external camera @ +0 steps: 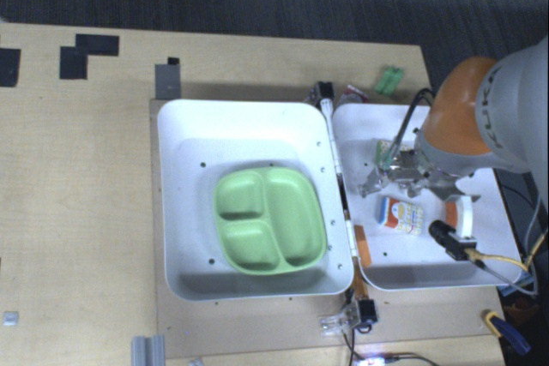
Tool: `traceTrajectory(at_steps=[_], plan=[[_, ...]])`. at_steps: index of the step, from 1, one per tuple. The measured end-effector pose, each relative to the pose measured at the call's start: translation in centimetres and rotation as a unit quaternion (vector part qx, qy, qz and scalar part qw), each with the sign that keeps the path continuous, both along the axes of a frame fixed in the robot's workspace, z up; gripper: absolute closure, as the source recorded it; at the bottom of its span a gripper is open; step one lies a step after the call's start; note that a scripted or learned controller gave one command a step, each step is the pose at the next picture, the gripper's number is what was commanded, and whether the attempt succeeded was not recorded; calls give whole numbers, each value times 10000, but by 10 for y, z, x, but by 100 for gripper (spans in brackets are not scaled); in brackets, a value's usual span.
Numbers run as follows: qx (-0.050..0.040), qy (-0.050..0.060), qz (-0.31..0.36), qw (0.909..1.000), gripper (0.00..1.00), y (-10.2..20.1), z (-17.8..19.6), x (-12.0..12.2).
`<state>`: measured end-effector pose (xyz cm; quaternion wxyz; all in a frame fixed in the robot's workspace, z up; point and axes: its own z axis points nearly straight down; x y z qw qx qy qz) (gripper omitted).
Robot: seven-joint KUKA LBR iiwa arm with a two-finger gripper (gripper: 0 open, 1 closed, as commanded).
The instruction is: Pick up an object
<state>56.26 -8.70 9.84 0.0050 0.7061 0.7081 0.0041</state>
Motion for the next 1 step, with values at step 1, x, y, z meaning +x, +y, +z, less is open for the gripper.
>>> traceTrajectory(at_steps=[1], plan=[[3,-16,9,10000,100,1,11,1]])
